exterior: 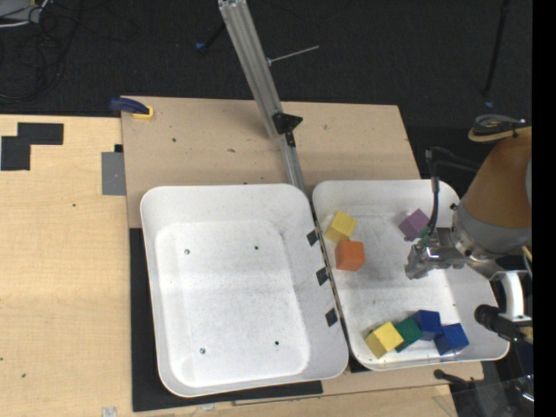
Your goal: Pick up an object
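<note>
Two shallow white plastic bins sit side by side on the pale wooden surface [217,137]. The left bin [165,233] shows only a few dark specks on its floor. The right bin [382,194] holds all the small blocks.

Near its left wall lies a yellow cube [341,226], and an orange cube [350,254] touches it just below. Toward the upper right lies a purple block [414,223], tilted. Along the lower edge a second yellow cube [383,338] sits against a green block [407,331], which touches a dark blue cube [428,321]; another blue cube [451,339] lies just beside that one, nearer the right rim.

The grey arm with its orange band [504,176] reaches in from the right. Its metal claw [423,259] hangs low over the bin floor, just below the purple block and well apart from the lower cluster. Whether the claw is spread or pressed together cannot be told, and no block is seen in it.

A slanted aluminium rail [256,68] rises behind the bins.
</note>
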